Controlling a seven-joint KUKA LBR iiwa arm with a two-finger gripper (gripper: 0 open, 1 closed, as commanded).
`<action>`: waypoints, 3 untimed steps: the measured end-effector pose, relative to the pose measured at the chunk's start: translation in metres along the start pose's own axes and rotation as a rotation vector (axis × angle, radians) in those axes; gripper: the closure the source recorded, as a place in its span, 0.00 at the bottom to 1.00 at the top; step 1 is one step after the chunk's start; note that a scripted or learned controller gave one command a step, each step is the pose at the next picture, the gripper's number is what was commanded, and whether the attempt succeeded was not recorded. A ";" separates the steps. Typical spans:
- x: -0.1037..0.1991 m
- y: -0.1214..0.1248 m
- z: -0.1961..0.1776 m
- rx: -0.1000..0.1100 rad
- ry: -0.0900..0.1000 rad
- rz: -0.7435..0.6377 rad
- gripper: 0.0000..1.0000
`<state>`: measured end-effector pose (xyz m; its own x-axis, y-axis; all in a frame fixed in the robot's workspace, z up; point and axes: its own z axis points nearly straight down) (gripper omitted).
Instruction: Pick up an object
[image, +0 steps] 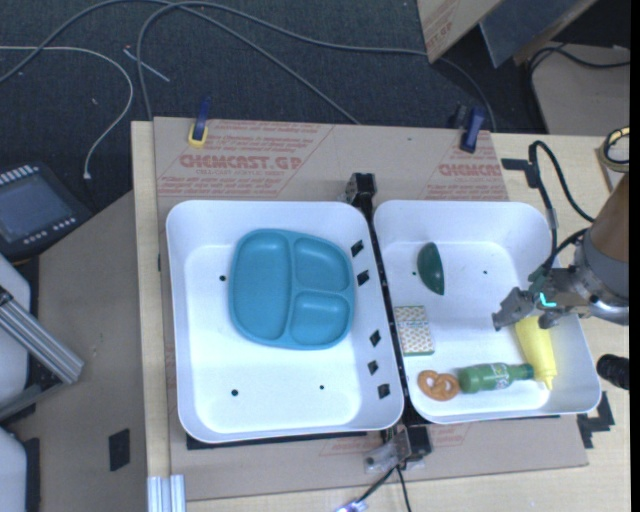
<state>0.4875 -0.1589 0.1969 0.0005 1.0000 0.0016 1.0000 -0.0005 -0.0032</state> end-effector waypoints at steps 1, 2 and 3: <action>0.000 0.001 -0.001 -0.002 0.000 0.000 0.00; 0.008 0.001 0.045 0.003 0.002 -0.001 0.00; 0.005 -0.001 0.108 0.004 0.002 0.000 0.00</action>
<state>0.4860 -0.1538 0.0892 0.0007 1.0000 0.0037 1.0000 -0.0007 -0.0075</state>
